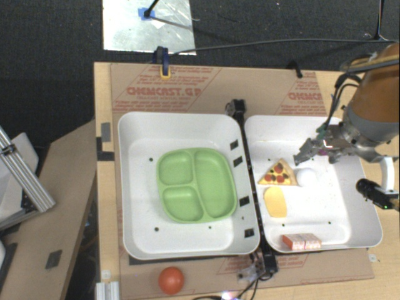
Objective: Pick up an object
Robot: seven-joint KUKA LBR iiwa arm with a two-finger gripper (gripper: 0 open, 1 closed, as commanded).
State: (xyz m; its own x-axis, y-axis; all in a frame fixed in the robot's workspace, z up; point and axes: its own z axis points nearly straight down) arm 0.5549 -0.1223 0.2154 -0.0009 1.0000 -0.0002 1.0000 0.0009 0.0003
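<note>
In the right bin (350, 230), the gripper (307, 154) hangs just above the floor, beside and slightly beyond a small white ball (306, 177); whether it is open or closed cannot be told from this slanted view. Candidate objects lie close together at the bin's left side: a toy pizza slice (279, 174) touching or nearly touching the ball, a yellow oval piece (275, 202) just nearer, and a red-and-white box (301, 242) against the near wall. The left bin (134, 167) holds a green divided tray (195, 184); an orange ball (170, 280) rests on the bench in front. The step in hand appears to be the approach. A good grasp calls for centring over one object, probably the white ball, and descending straight, since a round object may roll aside and its neighbours crowd the approach.
</note>
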